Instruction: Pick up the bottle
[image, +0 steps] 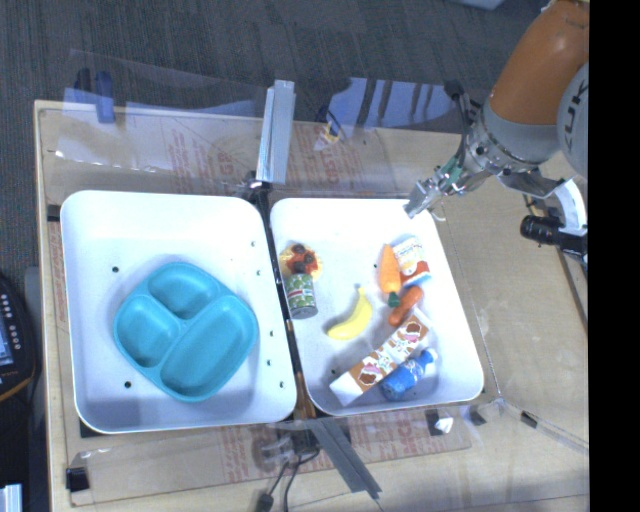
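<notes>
A blue bottle (411, 375) lies on its side in the near right corner of the right bin (455, 300), touching a long printed carton (383, 358). A small dark jar with a green label (300, 296) stands near that bin's left wall. My gripper (424, 197) hangs over the bin's far right corner, well away from the blue bottle, with nothing visibly in it.
The right bin also holds a banana (350, 318), a carrot (387, 270), a small white cup (408, 253), a red piece (405, 302) and a red-orange toy (298, 260). The left bin (90, 230) holds a blue divided plate (186, 328).
</notes>
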